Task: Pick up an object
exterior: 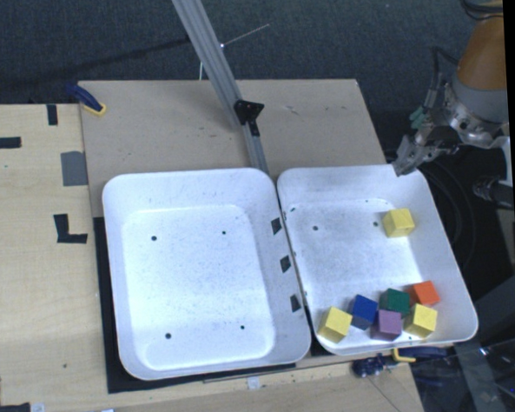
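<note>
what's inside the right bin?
The right bin holds seven blocks: a lone yellow block near the far right side, and a near-edge cluster of yellow, blue, green, purple, orange and yellow. Anything under the cluster is hidden.

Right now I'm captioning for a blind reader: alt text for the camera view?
Two white bins sit side by side; the right bin holds seven small blocks, one yellow block apart from the rest. The gripper hovers beyond that bin's far right corner.
</note>
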`<state>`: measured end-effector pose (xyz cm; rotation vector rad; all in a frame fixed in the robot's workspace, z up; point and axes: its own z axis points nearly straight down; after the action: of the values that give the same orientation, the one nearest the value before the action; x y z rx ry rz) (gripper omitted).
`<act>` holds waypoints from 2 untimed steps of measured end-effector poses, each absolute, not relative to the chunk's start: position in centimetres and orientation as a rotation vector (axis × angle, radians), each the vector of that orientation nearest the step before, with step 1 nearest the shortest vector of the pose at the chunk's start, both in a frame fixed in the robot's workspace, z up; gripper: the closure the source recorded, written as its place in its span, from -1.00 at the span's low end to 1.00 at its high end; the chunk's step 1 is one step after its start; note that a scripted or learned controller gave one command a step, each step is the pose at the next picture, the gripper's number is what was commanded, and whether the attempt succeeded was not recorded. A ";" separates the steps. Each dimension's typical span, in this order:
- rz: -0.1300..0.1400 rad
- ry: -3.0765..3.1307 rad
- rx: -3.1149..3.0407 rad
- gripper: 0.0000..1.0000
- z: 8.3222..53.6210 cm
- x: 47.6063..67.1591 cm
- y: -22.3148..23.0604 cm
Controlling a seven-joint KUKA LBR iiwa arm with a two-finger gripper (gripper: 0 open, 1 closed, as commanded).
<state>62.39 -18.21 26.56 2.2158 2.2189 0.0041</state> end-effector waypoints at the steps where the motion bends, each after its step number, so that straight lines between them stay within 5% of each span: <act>1: -0.001 2.222 2.219 1.00 26.7 62.4 -18.2; 2: -0.002 2.228 2.218 1.00 25.3 61.1 -13.5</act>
<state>61.10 -13.48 25.28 2.2179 2.2284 -0.0017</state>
